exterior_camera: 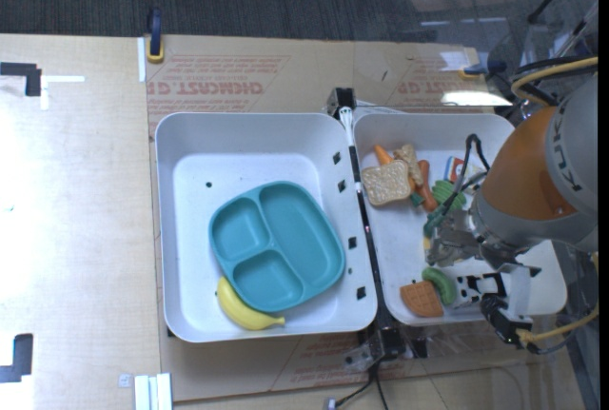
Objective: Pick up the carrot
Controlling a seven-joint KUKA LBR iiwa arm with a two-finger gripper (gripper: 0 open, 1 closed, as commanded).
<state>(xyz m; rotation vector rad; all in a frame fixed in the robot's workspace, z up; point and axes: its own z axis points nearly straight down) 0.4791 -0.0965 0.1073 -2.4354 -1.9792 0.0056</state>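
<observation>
Orange carrot (383,154) beside toast (385,183), near grey arm (533,189).

Tray (285,242) and banana (244,308) lie in the left bin (176,208); bread (385,183) and carrot (383,154) in the right bin (400,237).

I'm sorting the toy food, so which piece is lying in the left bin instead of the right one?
The banana. It lies in the left bin beside the blue tray; the bread and other food are in the right bin.

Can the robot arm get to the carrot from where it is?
Probably yes. The carrot lies uncovered at the far end of the right bin, beside the toast. The arm hangs over that same bin, nothing between.
</observation>
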